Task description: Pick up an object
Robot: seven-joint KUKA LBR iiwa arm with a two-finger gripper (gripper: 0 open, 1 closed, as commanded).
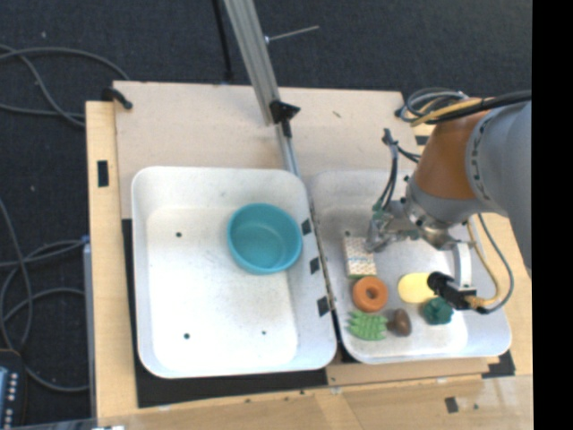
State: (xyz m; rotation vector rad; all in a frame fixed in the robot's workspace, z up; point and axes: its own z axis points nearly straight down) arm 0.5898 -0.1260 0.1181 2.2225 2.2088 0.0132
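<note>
Checkered pad (360, 260): flat on floor of right bin (488, 339), close to its left wall, about mid-depth. Small and pale with a faint green-and-red check. Possibly a sponge or a folded cloth, too blurred to settle.

Jaws: just above and to the right of the pad's upper edge, at or near touching; contact unclear. Opening lost among metal parts and cables, so cannot tell how wide. Nothing seen held between them.

Arm (466, 164): grey with orange band, reaching in from the right over upper half of right bin.

Rest of right bin, all toward near edge:
- orange ring (369, 294) just below pad
- yellow lump (414, 287) right of ring
- green leafy toy (365, 326) near the front left corner
- brown piece (399, 322) just beside leafy toy
- dark green piece (438, 312) further right, under yellow lump

Left bin (161, 195): teal bowl (264, 237), upright, toward upper right, near the divide between bins.

Table (197, 124): tan board under both bins. Slanted metal rail (255, 47) rising behind the gap between them.
</note>
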